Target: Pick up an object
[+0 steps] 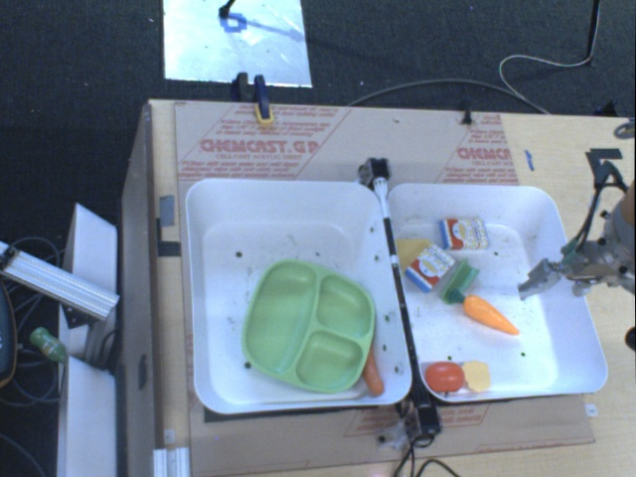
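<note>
The jaws (542, 278) are seen at the right side of the right bin (576, 336), low over its white floor, reached in from the right edge of the scene. Whether they are spread or closed cannot be told from this slanted view, and nothing is seen between them.

Just left of the jaws, apart from them, a toy carrot (490, 315) lies on the bin floor, its point turned to the right and near side. Touching its blunt end, a green block (460, 282) is found, and beside that a small red, white and blue carton (429, 266) rests partly over a yellow piece (411, 249). Farther off, a second small carton (464, 233) with a red and white face is laid flat; the print on both cartons is too small to be read. At the near left corner of this bin a red tomato (444, 376) and a pale yellow round slice (477, 375) sit side by side, touching.

In the left bin (224, 217) a light green divided plate (309, 324) is set, with an orange sausage-like piece (373, 376) lying against its near right edge.

Beyond both bins, on the worktop (397, 137), a brown sheet is printed in red with "CHEMCAST G.P", repeated on the right, where it is partly cut off.
</note>
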